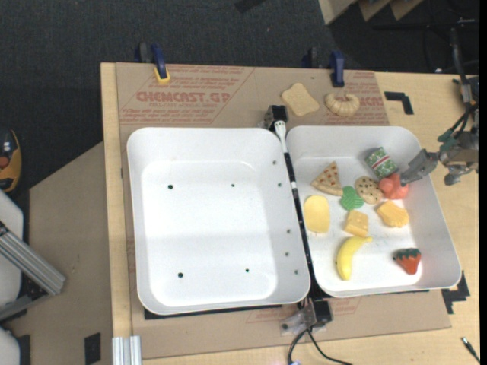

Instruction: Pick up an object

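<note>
Pincer (413, 172) reaches in from right over right bin (437, 226), tip at red toy (391, 186) near bin's right side; whether fingers are spread or closed on it cannot be told. Around it: green can (378, 160), cookie (368, 189), pizza slice (329, 179), green piece (351, 198), banana (348, 255), strawberry (409, 259), yellow and orange pieces. Left bin (152, 150) alongside. Bread slice (300, 99) and pretzel-like ring (342, 103) on bench (228, 90) behind bins.
</note>
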### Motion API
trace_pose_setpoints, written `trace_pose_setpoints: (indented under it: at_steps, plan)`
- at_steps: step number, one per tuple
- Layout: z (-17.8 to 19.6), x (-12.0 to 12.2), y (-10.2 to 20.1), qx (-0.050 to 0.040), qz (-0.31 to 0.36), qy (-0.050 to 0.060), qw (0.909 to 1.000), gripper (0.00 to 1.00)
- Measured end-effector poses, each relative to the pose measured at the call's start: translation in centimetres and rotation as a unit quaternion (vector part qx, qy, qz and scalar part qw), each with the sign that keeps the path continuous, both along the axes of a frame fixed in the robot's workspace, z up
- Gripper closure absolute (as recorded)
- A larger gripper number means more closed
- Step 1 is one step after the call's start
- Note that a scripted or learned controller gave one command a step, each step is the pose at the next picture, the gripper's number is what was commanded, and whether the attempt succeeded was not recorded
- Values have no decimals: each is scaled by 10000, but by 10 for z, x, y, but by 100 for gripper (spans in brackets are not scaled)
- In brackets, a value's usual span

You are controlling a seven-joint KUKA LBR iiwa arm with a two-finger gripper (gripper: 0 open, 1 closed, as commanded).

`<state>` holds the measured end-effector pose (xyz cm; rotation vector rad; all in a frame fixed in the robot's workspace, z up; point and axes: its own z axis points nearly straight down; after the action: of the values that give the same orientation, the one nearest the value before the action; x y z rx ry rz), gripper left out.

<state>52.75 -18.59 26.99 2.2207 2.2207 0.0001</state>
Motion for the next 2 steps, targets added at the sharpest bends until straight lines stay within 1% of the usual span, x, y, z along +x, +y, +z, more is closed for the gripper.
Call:
trace_pose_setpoints:
  at_steps: [1,2]
  plan:
    - [-170,-6,24,34,-1,64,10000,0]
    - [-186,59,68,1,33,-21,10000,0]
